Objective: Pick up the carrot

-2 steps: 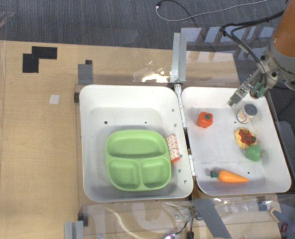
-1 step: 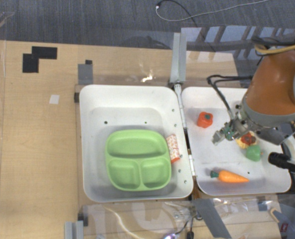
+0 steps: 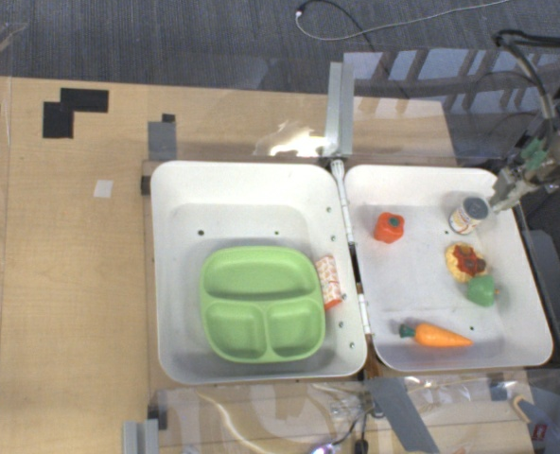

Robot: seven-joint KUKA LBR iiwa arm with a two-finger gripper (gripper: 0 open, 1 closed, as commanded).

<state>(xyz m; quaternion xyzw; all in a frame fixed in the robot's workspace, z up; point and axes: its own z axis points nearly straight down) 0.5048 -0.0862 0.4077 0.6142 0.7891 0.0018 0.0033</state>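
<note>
Carrot lies clear below green ball; claw state unclear.

1. The left bin sits on the desk, touching the right bin along their shared edge.
2. A green divided plate lies in the left bin, toward its near side.
3. A small red-and-white packet lies just beside the plate's right edge, between it and the bin wall.
4. In the right bin, well away from the plate, a red pepper-like toy lies at the far left.
5. A small tin can lies near the far right corner.
6. A yellow-and-red food toy touches a green round toy.
</note>
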